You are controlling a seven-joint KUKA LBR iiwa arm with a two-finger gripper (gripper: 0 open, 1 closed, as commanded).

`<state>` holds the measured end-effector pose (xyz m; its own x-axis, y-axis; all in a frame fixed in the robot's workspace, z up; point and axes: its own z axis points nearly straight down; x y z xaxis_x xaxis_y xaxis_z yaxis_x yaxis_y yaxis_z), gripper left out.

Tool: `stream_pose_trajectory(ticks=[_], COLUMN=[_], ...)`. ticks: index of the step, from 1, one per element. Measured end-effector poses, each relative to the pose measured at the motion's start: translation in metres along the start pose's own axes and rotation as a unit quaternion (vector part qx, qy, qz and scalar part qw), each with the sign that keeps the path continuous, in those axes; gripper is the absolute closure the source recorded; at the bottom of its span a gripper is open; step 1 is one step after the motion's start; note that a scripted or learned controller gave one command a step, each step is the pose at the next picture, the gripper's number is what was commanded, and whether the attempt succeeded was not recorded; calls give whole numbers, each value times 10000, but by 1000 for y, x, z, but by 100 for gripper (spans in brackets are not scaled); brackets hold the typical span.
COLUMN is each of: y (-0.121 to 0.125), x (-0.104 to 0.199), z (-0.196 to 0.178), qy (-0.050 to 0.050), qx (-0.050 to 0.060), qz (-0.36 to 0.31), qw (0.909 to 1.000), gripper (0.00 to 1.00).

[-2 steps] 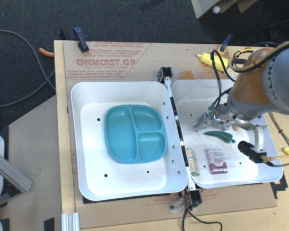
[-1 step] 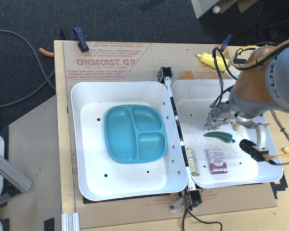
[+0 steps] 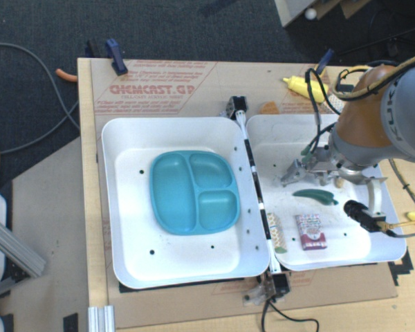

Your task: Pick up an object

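In the right bin (image 3: 263, 140), my gripper (image 3: 308, 174) hangs low over the floor near the middle, its grey fingers (image 3: 290, 176) spread open with nothing between them. A green pod-shaped object (image 3: 317, 196) lies just below and to the right of the fingertips, apart from them. A red and pink packet (image 3: 310, 231) rests nearer the front edge. A small patterned strip (image 3: 273, 229) lies against the left wall of the right bin. The arm covers the bin's back right part.
The left bin (image 3: 124, 185) holds a teal divided plate (image 3: 194, 191). A rail with black clamps (image 3: 252, 178) separates the bins. A yellow object (image 3: 299, 86) and a blue clamp (image 3: 115, 55) sit on the bench behind the bins.
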<state>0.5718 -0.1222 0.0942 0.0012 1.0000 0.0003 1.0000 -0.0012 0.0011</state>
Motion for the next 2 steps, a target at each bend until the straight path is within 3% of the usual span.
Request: stream_pose_trajectory(ticks=[1, 2], y=[-60, -59], x=[-10, -10], z=[10, 0], qy=[3, 2], qx=[18, 4], qz=[-1, 2], qw=[10000, 10000], gripper=[0, 100])
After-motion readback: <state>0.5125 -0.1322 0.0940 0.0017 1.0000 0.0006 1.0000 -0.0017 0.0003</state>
